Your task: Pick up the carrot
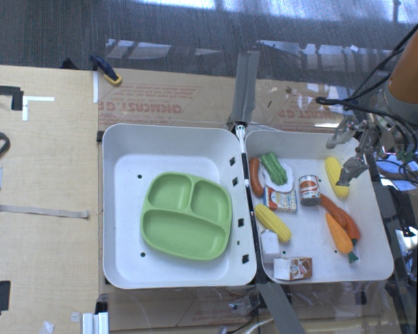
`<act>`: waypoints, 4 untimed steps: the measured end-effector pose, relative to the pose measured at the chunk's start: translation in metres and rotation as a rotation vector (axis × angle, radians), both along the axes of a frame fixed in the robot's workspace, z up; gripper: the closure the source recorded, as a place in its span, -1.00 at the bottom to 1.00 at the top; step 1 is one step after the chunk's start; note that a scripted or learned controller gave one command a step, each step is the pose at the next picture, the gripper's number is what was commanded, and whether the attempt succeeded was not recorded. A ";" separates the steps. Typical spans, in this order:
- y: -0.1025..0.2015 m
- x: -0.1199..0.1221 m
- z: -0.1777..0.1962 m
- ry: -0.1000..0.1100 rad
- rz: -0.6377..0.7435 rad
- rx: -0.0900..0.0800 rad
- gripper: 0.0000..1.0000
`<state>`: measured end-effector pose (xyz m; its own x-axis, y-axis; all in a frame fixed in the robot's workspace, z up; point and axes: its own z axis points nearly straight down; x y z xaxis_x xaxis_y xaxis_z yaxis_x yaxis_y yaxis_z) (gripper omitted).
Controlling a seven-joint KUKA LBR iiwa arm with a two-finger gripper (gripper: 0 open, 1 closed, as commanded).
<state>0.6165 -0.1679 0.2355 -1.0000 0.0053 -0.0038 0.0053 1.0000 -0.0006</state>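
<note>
Looking down on the bench, the camera view showed two white bins side by side. The left bin [112, 194] held a green divided plate [187, 215]. The right bin [376, 271] was crowded with toy food: the carrot [339, 234] lay near the right wall, its tip pointing up-left and its dark green stub toward the front corner, with a second, redder carrot-like piece [339, 212] pressed along its upper side. A small can [309, 190] stood just beside them to the left, and a yellow corn cob [273, 223] lay farther left. Another yellow piece [336, 177] sat near the back. The gripper [345, 176] hung over that yellow piece, well short of the carrot; whether it was open or closed I could not tell. My guess was that the carrot was light, stiff, smooth plastic, likely to slip, so a hold across the thicker middle, away from its red neighbour, seemed safest.
</note>
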 end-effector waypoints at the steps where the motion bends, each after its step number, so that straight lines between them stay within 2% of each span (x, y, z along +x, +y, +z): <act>1: -0.020 -0.039 -0.113 -0.028 0.118 -0.013 -1.00; 2: -0.037 -0.106 -0.142 -0.001 0.170 -0.001 -1.00; 3: -0.025 -0.130 -0.142 -0.001 0.056 -0.001 -1.00; 4: -0.010 -0.134 -0.143 -0.001 0.086 -0.001 -1.00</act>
<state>0.4823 -0.1782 0.0926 -0.9967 -0.0805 -0.0049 -0.0805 0.9968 -0.0016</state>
